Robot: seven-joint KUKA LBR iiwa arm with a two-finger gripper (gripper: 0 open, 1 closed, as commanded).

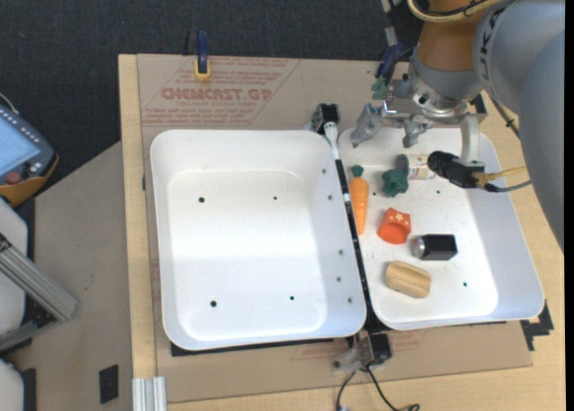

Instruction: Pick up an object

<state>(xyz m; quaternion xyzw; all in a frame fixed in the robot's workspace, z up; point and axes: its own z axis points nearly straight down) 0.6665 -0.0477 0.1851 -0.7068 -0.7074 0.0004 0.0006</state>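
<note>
**The arm hangs over the back of the right bin**

I see two white bins side by side on a brown board. The left bin (242, 239) has just a few small dark dots on its floor. The right bin (484, 301) holds the toys.

The big grey arm comes in from the right, and its far end is cut off by the edge of the view. Its orange band sits just above the wrist. The gripper (387, 129) hangs over the back part of the right bin. Its two grey fingers (362, 126) stand apart, with nothing between them.

A toy carrot (359, 203) lies along the left wall of the right bin, leaf end toward the back. A small dark green thing (395, 181) sits just beside it, below the gripper; I cannot tell what it is. An orange-red cup-shaped toy (394, 226) lies near the middle. A black block (435, 246) is just right of it. A tan bread roll (408, 279) lies nearest the front. A black tube with a yellow cable (457, 170) sticks out by the arm.
</note>
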